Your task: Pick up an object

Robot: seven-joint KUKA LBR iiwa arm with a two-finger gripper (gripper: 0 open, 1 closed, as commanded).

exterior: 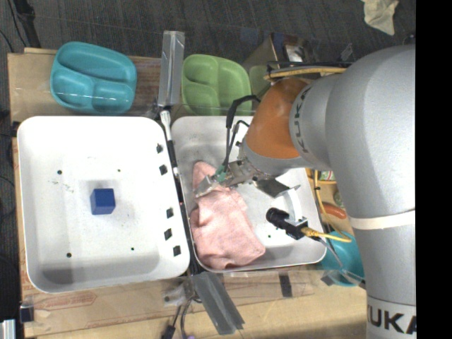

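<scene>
Pink and soft, the cloth [222, 226] lies crumpled in the right bin [205, 136], against the wall it shares with the left bin [42, 154]. It reaches from about mid-bin down to the bin's lower-left corner as the camera sees it. Its long axis runs along that wall, slightly slanted. The narrow, bunched end points toward the bin's upper edge and the broad bulk sits at the lower edge.

The gripper [215, 180] is down at that narrow end, touching or just above the fabric. We cannot tell whether it is open or closed, nor whether any cloth is caught in it.

We judge the grasp is the step in hand. To do it well, we would pinch a raised fold across the narrow end, not flat fabric, then lift straight up clear of the wall.

The blue cube [103, 200] sits well apart in the left bin.
</scene>
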